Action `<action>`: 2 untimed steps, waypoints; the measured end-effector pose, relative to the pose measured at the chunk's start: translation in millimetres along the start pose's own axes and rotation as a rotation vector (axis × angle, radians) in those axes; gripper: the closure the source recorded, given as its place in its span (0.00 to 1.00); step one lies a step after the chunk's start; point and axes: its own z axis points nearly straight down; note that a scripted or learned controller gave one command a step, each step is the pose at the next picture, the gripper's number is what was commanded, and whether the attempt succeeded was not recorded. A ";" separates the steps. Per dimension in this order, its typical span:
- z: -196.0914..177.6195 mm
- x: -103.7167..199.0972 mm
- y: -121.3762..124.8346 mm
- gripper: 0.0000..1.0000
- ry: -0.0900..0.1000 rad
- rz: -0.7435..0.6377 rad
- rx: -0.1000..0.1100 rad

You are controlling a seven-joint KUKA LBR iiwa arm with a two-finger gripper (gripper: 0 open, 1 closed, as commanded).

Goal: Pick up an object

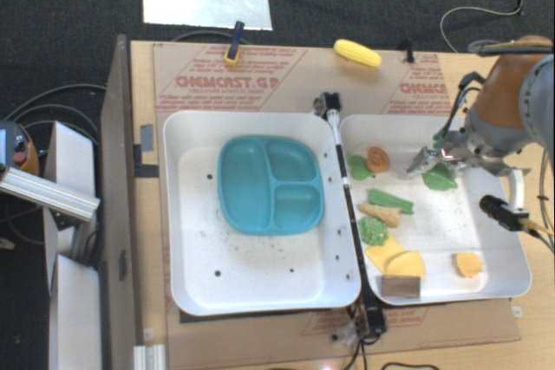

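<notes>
My gripper (440, 159) hangs low over the back right part of the right bin (499, 286), right above a green leafy toy (441, 180). To its left in the same bin lie an orange round piece (377, 159), a green leaf (358, 167), a green pea pod (390, 200), a baby corn (379, 214) and a broccoli floret (373, 230). Yellow cheese wedges (395, 258), a grey-brown block (401, 287) and an orange-yellow chunk (468, 264) sit near the front edge.
The left bin (186, 212) holds a teal divided plate (270, 185). A yellow corn cob (357, 53) and a yellow-handled clamp (234, 43) lie on the cardboard behind the bins. A clip (329, 106) sits on the shared rim at the back.
</notes>
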 end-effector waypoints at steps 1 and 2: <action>-0.1 -15.4 -9.1 0.00 0.002 0.000 0.001; -12.6 -15.4 -6.7 1.00 -0.001 -0.004 -0.006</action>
